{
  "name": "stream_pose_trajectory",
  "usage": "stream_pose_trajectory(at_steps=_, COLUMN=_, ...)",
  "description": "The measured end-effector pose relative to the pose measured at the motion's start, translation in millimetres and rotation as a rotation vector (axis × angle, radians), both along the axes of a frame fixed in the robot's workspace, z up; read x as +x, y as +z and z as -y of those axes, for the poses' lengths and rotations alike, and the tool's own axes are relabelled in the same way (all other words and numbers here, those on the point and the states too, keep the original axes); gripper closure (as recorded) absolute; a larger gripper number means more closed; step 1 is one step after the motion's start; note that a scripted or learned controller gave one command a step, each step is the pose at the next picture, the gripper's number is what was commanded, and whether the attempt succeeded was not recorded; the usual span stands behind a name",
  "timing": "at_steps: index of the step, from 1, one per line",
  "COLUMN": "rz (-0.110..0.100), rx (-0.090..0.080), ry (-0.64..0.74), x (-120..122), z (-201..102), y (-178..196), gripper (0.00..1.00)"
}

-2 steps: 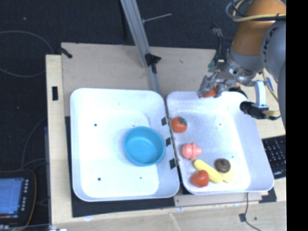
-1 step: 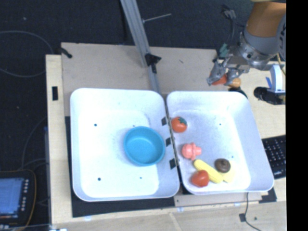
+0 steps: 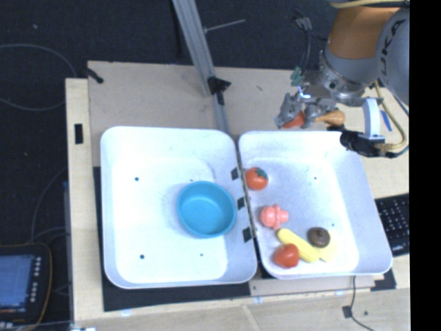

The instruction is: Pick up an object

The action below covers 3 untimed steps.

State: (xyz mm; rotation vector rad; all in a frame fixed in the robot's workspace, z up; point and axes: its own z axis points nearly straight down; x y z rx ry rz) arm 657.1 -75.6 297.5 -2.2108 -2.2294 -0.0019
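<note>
**Risky lift above the right bin**

Seemingly, from the left: a blue bowl (image 3: 205,209) sits in the left bin (image 3: 124,150); toys stay in the right bin (image 3: 358,205). Raised above its far rim, the end effector (image 3: 298,116) pinches a small red-orange object (image 3: 294,121), which a shallow grip could drop onto the table (image 3: 151,95).

You will find a small red-orange object (image 3: 294,121) between the fingers of the pincer (image 3: 298,116), lifted above the right bin's far rim. Its shape is too small to identify.

Grey arm (image 3: 396,40), orange band, yellow cable looped above.
</note>
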Motion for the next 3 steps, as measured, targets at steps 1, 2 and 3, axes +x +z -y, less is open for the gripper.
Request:
stream_pose_trajectory(at_steps=1, rz=-0.002, rx=0.0, ry=0.0, x=-15.3, z=-47.4, y=-2.0, gripper=1.0)
stream_pose_trajectory(at_steps=2, rz=-0.005, rx=0.0, ry=0.001, x=-19.0, z=-106.6, y=-20.0, gripper=1.0)
stream_pose_trajectory(at_steps=3, rz=-0.005, rx=-0.002, ry=0.0, x=-30.8, z=-152.2, y=-38.0, gripper=1.0)
